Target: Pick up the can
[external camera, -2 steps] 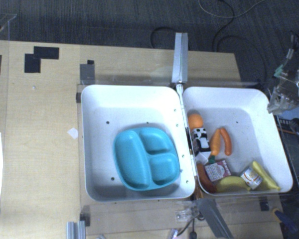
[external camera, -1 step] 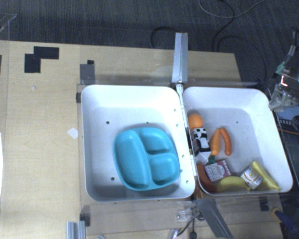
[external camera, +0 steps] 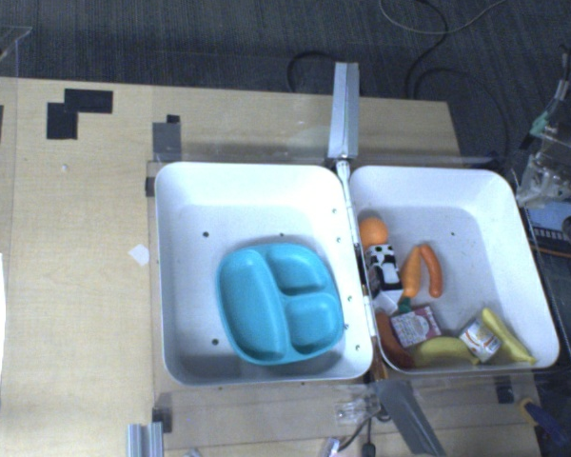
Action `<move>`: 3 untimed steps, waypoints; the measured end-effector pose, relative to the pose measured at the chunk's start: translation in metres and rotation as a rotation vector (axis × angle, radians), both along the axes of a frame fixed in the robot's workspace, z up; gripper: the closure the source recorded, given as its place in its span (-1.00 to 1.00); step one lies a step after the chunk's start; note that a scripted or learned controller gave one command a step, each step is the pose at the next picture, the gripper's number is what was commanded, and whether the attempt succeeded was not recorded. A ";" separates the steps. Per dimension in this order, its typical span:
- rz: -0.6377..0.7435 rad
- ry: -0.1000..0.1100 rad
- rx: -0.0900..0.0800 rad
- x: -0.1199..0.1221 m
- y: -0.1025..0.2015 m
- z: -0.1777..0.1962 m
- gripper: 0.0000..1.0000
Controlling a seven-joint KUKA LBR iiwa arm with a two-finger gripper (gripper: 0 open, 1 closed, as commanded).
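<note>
We start with the two white bins: the left bin (external camera: 176, 255) holds a blue divided plate (external camera: 281, 301), the right bin (external camera: 490, 208) a crowd of small things. The can (external camera: 480, 340) lies tipped near the front right corner, touching a banana (external camera: 445, 350) and another yellow piece (external camera: 506, 336). We cannot tell the pincer's state. We judge a descent here could catch the fruit instead, or roll the can off its side.
</note>
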State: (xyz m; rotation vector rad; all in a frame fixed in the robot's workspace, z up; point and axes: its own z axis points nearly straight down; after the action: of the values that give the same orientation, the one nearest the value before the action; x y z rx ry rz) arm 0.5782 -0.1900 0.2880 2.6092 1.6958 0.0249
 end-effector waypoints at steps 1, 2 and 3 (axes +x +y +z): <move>-0.110 0.027 0.017 -0.048 0.007 -0.102 1.00; -0.254 0.024 0.020 -0.090 -0.003 -0.194 1.00; -0.254 0.024 0.020 -0.090 -0.004 -0.194 -1.00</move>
State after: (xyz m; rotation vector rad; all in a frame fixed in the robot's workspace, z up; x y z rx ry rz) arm 0.4881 -0.1935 0.0936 2.8284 1.3636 0.0043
